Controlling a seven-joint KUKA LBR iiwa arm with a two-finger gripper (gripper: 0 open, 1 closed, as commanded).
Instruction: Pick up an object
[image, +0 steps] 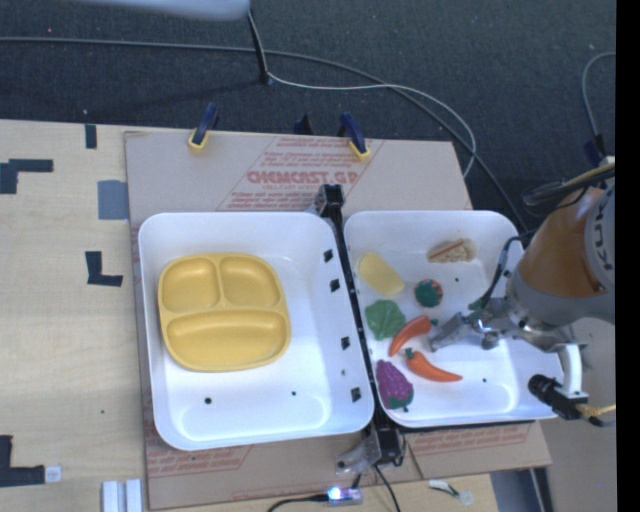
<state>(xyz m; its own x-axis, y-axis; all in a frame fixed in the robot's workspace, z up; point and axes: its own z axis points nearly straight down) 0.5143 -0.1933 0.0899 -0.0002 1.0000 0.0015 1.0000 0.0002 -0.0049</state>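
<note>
Pincer (450, 331) sits low in the right bin (500, 225), reaching in from the right, its tip just right of two red-orange toy vegetables. How far it is open cannot be told from this slanted view, and nothing is seen held in it.

Nearest to it is the upper red-orange pepper (409, 334), directly left of the tip and close to touching. Its long axis runs diagonally, from near-left to far-right, so it points roughly toward the pincer. The carrot-like piece (433, 368) lies just nearer, its axis closer to left-right. Further left lie the green leafy piece (384, 318) and the purple grapes (393, 383); the green-and-red ball (428, 292), yellow piece (379, 273) and bread slice (450, 250) lie farther.

Judgement: a short leftward reach serves for the upper pepper, gripping across its diagonal.
</note>
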